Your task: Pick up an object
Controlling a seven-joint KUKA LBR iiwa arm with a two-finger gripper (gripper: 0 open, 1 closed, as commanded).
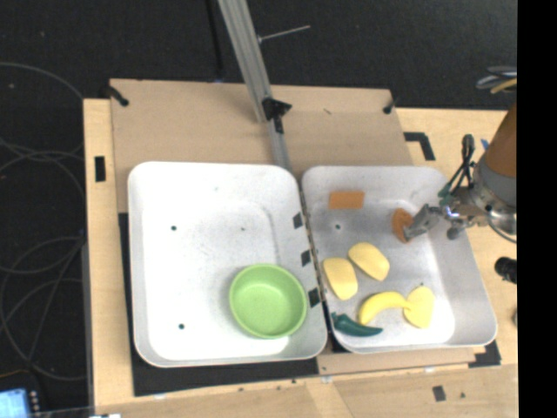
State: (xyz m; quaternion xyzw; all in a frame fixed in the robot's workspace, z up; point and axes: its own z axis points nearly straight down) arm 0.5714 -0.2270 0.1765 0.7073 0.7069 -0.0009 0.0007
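Your gripper hangs low over the upper right part of the right bin, with the arm coming in from the right edge. Its tip sits just beside a small brown piece, maybe touching it, but you cannot tell from this slant whether the jaws are open, closed, or around anything. Nothing is plainly seen between them, so do not count a grasp as made.

The brown piece looks like the likely target, judging only by how close the tip is. It lies on the bin floor near the right bin's upper middle, apart from the orange block to its left.

Lower in the same bin you have four yellow pieces: two ovals near the middle, a banana and a slice toward the front, with a dark green pepper at the front left corner, just beside the banana.

The left bin bears a green bowl near its front right.

As far as you can judge, the task is at the approach or closing stage: the reach is done, while the grip and the lift are left to do.
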